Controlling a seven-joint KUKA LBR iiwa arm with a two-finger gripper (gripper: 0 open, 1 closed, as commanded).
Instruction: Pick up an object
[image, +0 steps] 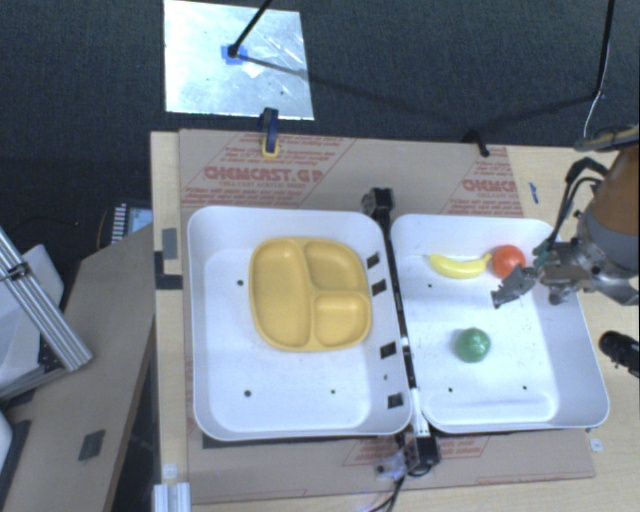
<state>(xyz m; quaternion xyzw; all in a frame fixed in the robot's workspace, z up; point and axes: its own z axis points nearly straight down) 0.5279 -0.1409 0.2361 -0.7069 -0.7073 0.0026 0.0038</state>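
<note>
In the right bin (560, 400) lie a yellow banana (457, 265), a red-orange ball (507, 259) just right of it, and a green ball (472, 344) nearer the front. My gripper (518, 283) hangs over the right bin, close beside the red-orange ball and a little in front of it. Its dark fingers point left toward the banana's end. Nothing shows between them.
The left bin (220, 400) holds a yellow divided plate (307, 294). A black divider strip (392, 300) runs between the bins. A metal sheet (238, 60) lies beyond the bench, and cables cross the dark floor at the back.
</note>
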